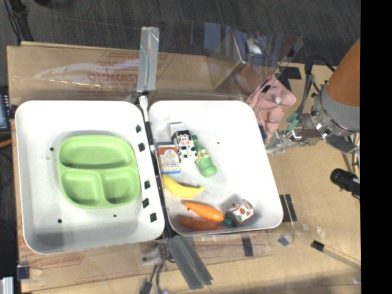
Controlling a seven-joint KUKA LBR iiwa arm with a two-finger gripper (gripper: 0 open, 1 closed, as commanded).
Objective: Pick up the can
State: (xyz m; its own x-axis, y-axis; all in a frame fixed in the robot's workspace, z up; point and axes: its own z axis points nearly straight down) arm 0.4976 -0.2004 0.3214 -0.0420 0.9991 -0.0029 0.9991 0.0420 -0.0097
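Here, the two-finger gripper (283,135) is seen just outside the right white bin (260,164); its grip cannot be told. The small strawberry-printed can (241,212) lies untouched inside.

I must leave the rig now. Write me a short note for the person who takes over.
Pincer: outside the right bin, beside its right wall, carrying nothing visible; finger state unclear.
Can: lying on its side in the right bin's near right corner, beside the carrot.
Done: nothing, the can is untouched.
Left: move over the can, descend, grasp, lift.
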